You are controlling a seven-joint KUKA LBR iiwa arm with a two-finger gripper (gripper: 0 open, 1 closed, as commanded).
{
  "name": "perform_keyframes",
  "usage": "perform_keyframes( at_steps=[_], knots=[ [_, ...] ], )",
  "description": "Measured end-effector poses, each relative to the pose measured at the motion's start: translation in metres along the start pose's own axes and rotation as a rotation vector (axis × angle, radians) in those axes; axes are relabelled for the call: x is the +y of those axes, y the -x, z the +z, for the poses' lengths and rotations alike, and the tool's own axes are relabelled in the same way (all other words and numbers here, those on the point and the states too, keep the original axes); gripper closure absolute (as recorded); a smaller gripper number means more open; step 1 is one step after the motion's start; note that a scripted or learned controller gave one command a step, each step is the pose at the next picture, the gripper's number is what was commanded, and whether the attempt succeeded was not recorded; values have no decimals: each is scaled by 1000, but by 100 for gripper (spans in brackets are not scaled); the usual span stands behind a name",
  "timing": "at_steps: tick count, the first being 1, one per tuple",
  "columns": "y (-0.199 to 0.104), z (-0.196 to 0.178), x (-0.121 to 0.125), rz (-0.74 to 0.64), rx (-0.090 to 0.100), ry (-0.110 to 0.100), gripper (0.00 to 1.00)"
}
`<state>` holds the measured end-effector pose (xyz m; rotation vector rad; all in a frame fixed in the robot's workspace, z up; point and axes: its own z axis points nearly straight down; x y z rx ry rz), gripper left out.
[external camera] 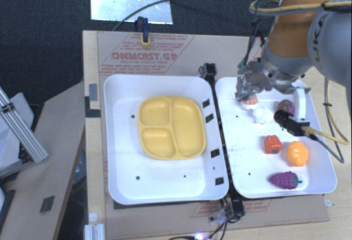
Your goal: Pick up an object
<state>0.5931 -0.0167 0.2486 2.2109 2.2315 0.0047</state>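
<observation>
The purple plastic grape bunch [285, 180] lies at 5 o'clock in the right white bin [242, 178], while the gripper [248, 96] at 12 o'clock stands over a small red-and-white object [250, 103], apparently closing on it, nothing lifted yet.

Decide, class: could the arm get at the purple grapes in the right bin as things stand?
Probably yes. The purple grapes lie apart at the right bin's near edge, nothing on top; the gripper is over the far end, with an orange fruit between.
</observation>
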Motion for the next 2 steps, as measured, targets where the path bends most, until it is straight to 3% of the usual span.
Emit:
perform_keyframes(
  at_steps=[2],
  knots=[
    [-94, 1, 26, 0, 0, 2, 100]
  ],
)
